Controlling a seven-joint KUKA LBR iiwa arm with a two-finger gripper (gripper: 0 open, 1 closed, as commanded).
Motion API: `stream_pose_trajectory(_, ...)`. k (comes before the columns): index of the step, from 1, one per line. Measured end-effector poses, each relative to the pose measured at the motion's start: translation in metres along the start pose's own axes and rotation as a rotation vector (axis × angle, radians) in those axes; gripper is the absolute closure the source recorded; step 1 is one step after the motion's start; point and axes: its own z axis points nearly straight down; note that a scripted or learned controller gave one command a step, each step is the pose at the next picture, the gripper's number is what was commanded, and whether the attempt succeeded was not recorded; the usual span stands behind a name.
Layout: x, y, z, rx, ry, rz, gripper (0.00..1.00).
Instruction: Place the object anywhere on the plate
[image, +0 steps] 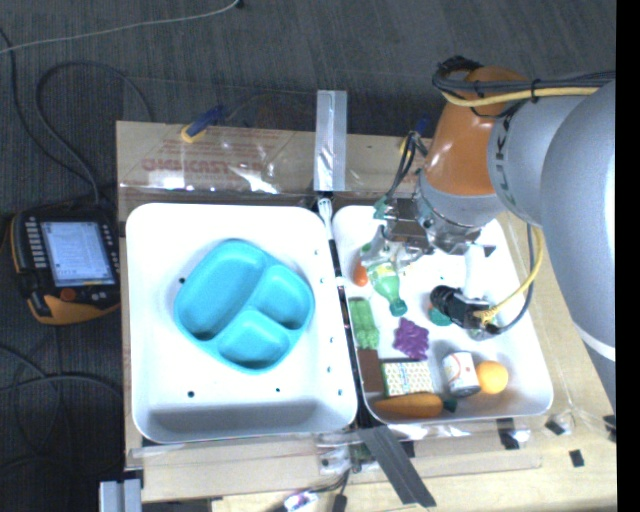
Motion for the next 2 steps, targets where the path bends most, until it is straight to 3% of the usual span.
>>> stream_pose_trajectory(1, 0.0, 0.0, 0.0, 0.0, 0.0, 0.0, 0.0)
stream_pose_trajectory(2, 0.075, -0.011, 0.022, 0.001, 0.002, -0.172, 0.0)
